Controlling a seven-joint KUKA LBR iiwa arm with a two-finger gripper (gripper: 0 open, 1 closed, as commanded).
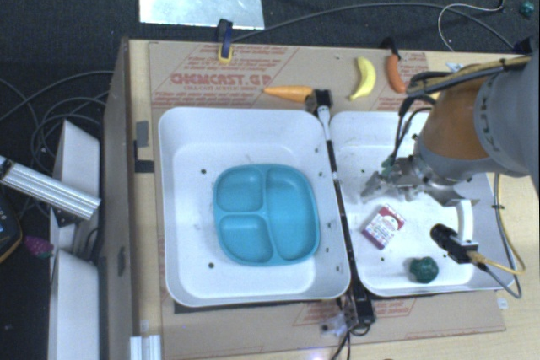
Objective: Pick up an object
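On the tabletop [211, 72], the right bin [363, 131] holds a red-and-white packet [382, 227] and a green lump [423, 269]. The jaws [384, 181] hang splayed, empty, just above the packet: approach step; next, descend and centre.

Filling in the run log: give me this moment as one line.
gripper: over right bin, nothing seen held | red-and-white packet: just below it | green object: bin's near edge | blue tray: left bin
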